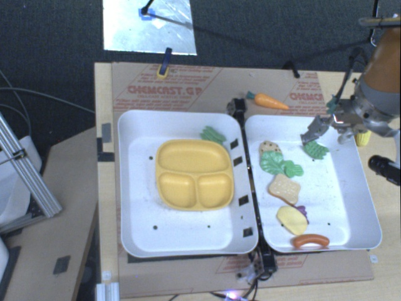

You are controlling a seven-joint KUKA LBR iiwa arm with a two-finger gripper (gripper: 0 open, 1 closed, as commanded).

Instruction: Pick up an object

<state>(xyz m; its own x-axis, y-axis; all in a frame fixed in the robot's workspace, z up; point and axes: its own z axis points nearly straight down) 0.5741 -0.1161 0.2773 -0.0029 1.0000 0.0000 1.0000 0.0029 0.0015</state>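
Observation:
My gripper hangs over the far right part of the right bin, fingers spread open with nothing seen between them. A small green leaf piece lies on the bin floor just below the left fingertip. Further left in this bin lie a speckled cookie, a larger green leafy piece, a tan cracker, a yellow lump with a purple bit beside it, and a red sausage at the near edge.
The left bin holds a yellow divided plate and a green piece at its far side. An orange carrot lies on the cardboard behind the bins. The arm covers the right bin's far right corner.

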